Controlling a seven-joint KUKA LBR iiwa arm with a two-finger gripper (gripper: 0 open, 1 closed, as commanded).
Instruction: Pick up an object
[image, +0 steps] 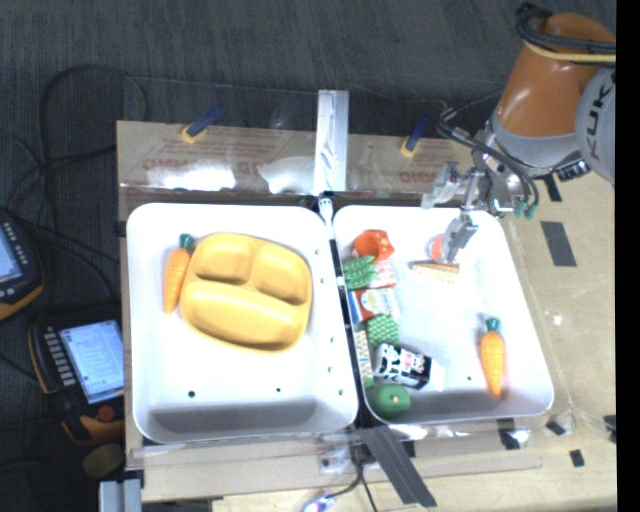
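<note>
My gripper (452, 243) hangs over the far part of the right bin (525, 300), reaching in from the upper right. Just below and left of its tip lies a small flat tan and red piece (433, 267), and a reddish round bit (437, 246) shows right beside the tip. I cannot tell whether either one is touched. An orange carrot (492, 358) lies near the right wall of this bin. Along its left wall sit a red toy (372, 244), green pieces (382, 328), a small carton (376, 298), a black and white box (402, 365) and a green ball (390, 400).
The left bin (150, 380) holds a large yellow divided plate (245, 290) and a second carrot (176, 275) at its left. A metal divider (331, 125) stands behind the bins. Bare floor shows in the middle right of the right bin.
</note>
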